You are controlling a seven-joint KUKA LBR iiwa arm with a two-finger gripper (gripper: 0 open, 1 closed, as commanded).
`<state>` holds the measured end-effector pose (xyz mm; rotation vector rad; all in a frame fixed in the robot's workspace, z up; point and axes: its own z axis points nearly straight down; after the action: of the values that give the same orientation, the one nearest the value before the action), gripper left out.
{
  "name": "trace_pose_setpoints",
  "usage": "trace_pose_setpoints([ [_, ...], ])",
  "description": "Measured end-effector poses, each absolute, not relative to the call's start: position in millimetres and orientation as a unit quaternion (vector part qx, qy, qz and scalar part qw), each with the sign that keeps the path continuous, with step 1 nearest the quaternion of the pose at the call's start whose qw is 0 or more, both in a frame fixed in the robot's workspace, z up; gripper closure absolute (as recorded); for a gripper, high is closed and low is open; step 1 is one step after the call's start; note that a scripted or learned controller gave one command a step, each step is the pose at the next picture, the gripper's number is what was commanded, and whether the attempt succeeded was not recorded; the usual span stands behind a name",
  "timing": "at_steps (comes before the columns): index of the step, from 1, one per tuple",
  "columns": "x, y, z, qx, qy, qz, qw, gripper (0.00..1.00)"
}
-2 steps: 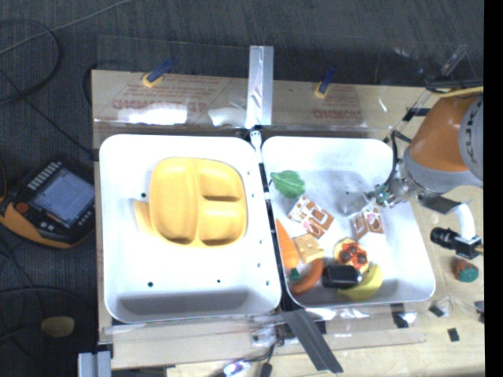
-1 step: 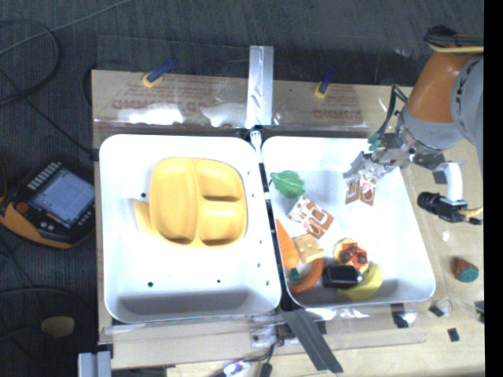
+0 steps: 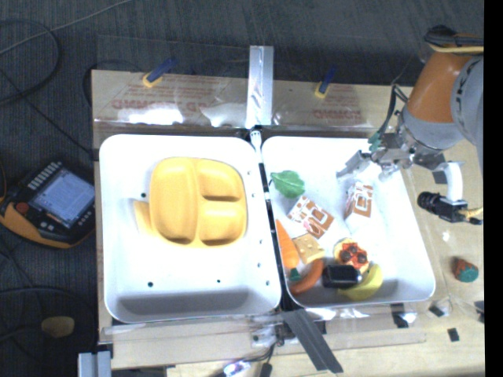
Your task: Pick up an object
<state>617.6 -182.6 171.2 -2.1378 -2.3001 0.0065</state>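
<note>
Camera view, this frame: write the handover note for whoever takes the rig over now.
Tool: open, holding nothing, hovering over the right bin's upper right part, above the red-and-white packet.
Right bin contents: green piece, red-and-white patterned box, carrot, black item on a yellow banana-like item.
Left bin: yellow divided tray.
Done: nothing lifted yet.
Left: descend, grasp one object, lift; the packet looks nearest.
</note>
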Motion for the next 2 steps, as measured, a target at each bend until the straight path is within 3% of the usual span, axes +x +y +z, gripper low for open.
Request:
trace_pose_setpoints([
  [1,635.4,-170.1,128.0,-0.745,-0.668,0.0011,-0.002,0.00],
  [2,608.6,-196.1,95.0,-0.777,-0.629,-0.0009,-0.003,0.00],
])
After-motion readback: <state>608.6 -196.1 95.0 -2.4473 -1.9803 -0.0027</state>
